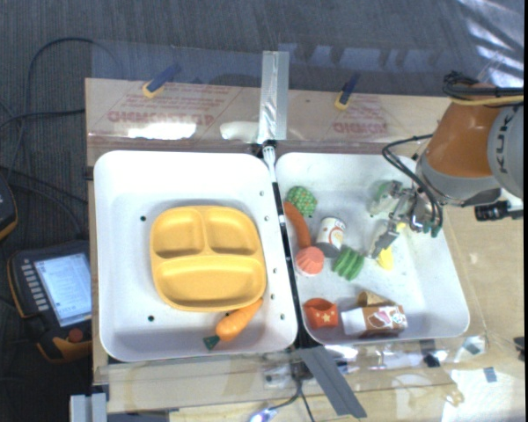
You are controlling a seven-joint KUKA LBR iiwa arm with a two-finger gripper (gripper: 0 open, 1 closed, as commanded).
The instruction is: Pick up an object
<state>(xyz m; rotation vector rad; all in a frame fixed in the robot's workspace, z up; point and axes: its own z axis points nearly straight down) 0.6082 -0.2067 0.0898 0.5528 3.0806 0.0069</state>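
Left bin (114, 236): yellow tray (209, 255), orange carrot (238, 322) at tray's lower right. Right of tray: green block (348, 263), then yellow piece (386, 258) just below gripper (389, 232); finger spread and grasp cannot be told.

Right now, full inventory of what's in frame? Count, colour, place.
Bins: 2, white, side by side on the bench.
Divided tray: 1, yellow, middle of left bin.
Carrot: 1, orange, left bin, at the tray's near right corner.
Second carrot: 1, orange, right bin, by the divider.
Round green piece: 1, right bin, far left.
Small cup: 1, white with print, right bin.
Pink round piece: 1, right bin.
Green block: 1, right bin centre.
Yellow piece: 1, small, under the gripper.
Orange-red cup: 1, right bin, near edge.
Carton: 1, brown and white, lying beside that cup.
Handheld screens: 2, left of bench.
Arm: 1, grey and orange, from the right.
Gripper: 1, over right bin.
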